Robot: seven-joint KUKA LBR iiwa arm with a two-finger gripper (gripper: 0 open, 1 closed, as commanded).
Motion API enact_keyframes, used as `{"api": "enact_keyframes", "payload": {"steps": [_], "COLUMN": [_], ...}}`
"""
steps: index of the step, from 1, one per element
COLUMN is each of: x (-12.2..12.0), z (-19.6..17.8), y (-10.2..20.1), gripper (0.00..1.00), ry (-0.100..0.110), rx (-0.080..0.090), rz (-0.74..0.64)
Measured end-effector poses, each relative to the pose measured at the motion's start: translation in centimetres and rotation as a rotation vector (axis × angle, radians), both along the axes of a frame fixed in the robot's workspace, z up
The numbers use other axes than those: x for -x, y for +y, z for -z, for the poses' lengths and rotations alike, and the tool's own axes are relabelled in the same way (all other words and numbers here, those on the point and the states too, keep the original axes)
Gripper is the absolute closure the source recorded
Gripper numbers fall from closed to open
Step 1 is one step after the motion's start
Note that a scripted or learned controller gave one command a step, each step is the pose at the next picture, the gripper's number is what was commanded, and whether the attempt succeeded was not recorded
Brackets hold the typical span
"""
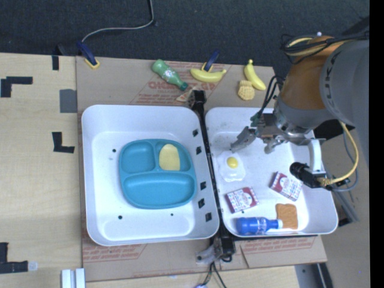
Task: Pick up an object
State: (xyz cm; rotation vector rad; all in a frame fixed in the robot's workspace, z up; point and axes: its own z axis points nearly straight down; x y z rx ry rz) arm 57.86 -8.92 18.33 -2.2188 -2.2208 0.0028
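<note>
Though clamped on nothing, tool (pixel 258 141) apart above right bin (pixel 324 218); fried egg (pixel 232 167) just below.

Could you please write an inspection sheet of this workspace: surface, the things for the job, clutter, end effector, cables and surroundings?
Surface: two white bins side by side, left bin and right bin, on a cardboard sheet over a wooden bench.
Job's things: right bin holds a fried egg toy, two small cartons, a blue bottle and a toast piece. Left bin holds a blue divided plate with a yellow item in its upper right compartment.
Clutter: green bottle, two bananas and a corn piece lie behind the bins.
End effector: open above the right bin, holding nothing.
Cables: one black cable at the back, yellow cable on the arm.
Surroundings: dark floor behind the bench.
</note>
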Motion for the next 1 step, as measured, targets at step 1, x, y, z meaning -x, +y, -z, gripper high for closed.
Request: {"api": "enact_keyframes", "payload": {"steps": [1], "x": [3.09], "z": [9.69], "y": [-1.18], "gripper": [0.0], "ry": [-0.003], "rx": [0.0], "rz": [0.001]}}
